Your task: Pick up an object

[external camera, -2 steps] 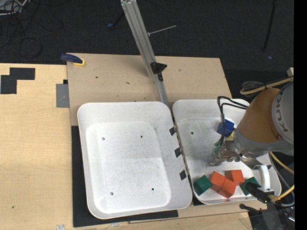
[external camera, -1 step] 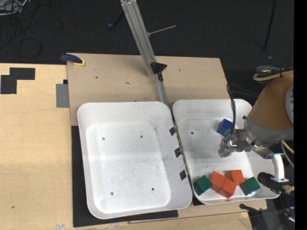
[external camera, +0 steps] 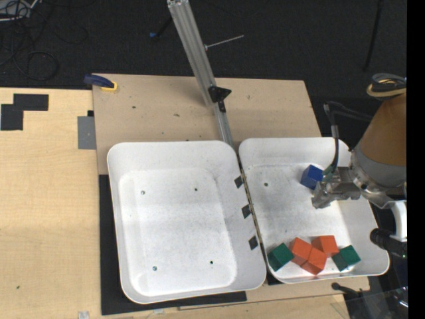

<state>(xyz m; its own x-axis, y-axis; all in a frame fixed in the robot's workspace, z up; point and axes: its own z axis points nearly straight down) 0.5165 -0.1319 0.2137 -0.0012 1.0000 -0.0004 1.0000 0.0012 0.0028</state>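
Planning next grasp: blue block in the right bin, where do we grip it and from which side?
Top-down, across two opposite side faces. The blue block sits apart from the orange and green cluster, so its sides look free. The gripper is right beside it.

Both bins (external camera: 179, 284) are white; one cube (external camera: 311, 176) is blue, two blocks (external camera: 280, 255) green, the rest (external camera: 310, 252) orange-red.

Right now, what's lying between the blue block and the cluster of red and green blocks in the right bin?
Nothing: from the blue block down to the cluster, the camera view shows bare white bin floor.
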